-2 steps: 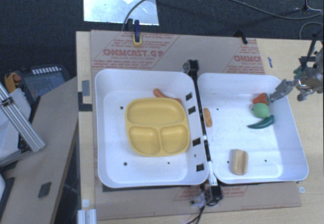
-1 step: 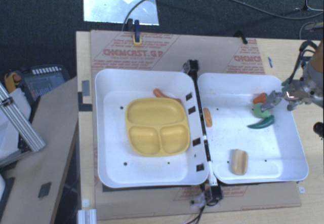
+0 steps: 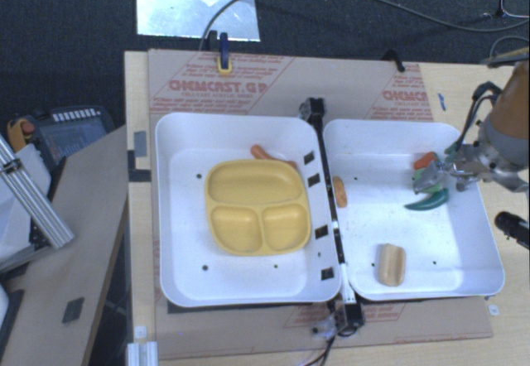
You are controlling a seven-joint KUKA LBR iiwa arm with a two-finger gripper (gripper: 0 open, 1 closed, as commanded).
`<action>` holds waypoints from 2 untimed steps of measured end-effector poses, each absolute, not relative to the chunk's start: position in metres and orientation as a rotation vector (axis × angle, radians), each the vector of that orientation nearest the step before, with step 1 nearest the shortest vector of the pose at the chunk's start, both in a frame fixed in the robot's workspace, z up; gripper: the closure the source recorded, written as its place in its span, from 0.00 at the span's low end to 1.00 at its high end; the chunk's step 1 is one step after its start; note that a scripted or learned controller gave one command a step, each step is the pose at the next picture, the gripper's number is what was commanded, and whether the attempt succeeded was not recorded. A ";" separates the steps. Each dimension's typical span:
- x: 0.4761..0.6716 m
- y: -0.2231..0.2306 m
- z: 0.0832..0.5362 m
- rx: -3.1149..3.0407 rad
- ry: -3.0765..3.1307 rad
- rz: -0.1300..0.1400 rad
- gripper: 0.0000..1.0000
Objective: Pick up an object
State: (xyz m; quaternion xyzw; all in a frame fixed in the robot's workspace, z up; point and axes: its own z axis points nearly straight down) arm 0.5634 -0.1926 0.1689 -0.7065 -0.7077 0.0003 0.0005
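Two-finger metal gripper (image 3: 432, 180), mid-right of frame, over right white bin (image 3: 480, 273), jaws clenched on curved green pepper (image 3: 427, 200).

Arm (image 3: 507, 120) seen at right edge: tan-orange band above a grey, rounded wrist housing. Dark cables are looped along the upper side of the wrist. Tool (image 3: 432, 176) is built of pale grey metal parts; finer details are blurred and cannot be resolved.
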 end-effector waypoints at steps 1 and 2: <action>0.565 -0.191 0.106 -2.219 -2.221 0.002 0.00; 0.566 -0.192 0.120 -2.224 -2.225 -0.003 1.00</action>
